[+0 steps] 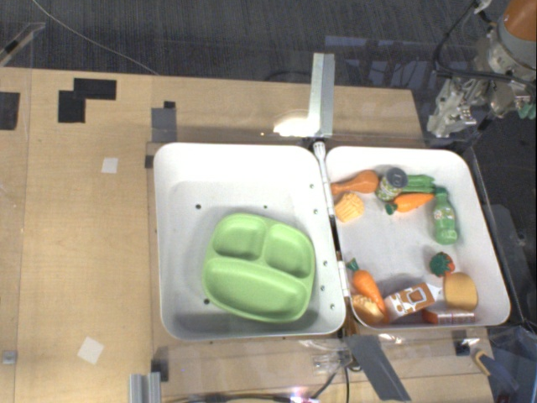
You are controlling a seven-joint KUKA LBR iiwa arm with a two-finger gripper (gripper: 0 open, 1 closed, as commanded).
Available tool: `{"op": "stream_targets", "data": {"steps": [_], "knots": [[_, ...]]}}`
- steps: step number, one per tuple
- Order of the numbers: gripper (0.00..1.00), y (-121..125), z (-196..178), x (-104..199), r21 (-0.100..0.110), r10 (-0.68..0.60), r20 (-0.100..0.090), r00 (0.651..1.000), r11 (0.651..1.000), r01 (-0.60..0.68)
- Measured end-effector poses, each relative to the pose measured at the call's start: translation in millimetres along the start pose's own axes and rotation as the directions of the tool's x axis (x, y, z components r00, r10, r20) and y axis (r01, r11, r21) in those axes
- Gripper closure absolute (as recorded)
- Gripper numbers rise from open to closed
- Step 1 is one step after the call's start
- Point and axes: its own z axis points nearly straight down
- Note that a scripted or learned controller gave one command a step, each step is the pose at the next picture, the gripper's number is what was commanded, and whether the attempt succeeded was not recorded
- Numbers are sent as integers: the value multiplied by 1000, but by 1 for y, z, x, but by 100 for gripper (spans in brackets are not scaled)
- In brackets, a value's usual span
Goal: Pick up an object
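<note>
At the near edge of the right bin (491, 250), around 5 o'clock of it, there is a ketchup bottle (413, 300) lying on its side, with a carrot (367, 286) touching it on the left and a round bread roll (460, 291) just beside it on the right. A red piece (449, 316) lies along the rim under the roll; what it is I cannot tell. A little farther, a small tomato (442, 264) with a green top sits near the roll, toward 12 o'clock from it. Farther again, near the right wall, a green bottle (444, 217) lies almost along the wall. At the far side of this bin, around 11 to 12 o'clock, several toys are close together: a yellow corn piece (349, 209), an orange squash (356, 183), a grey round lid (394, 177), a second carrot (413, 201) and a green vegetable (417, 182) touching it. The left bin (180, 175) holds a green divided plate (259, 266), which is tilted a little and lies toward 5 o'clock of the bin. The gripper (457, 112) is beyond the far right corner of the right bin, at about 1 o'clock, apart from all toys and not above them. Nothing is seen in it, but whether the jaws are spread or closed I cannot tell.
</note>
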Motion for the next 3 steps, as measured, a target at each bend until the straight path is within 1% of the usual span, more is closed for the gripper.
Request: {"op": "stream_targets", "data": {"steps": [1, 2, 3], "knots": [[100, 1, -15, -3, 3, -3, 13, 1000, 1000, 3], [100, 34, 7, 19, -1, 168, -30, 985, 986, -168], [100, 34, -7, 17, -1, 165, -18, 986, 986, -165]]}}
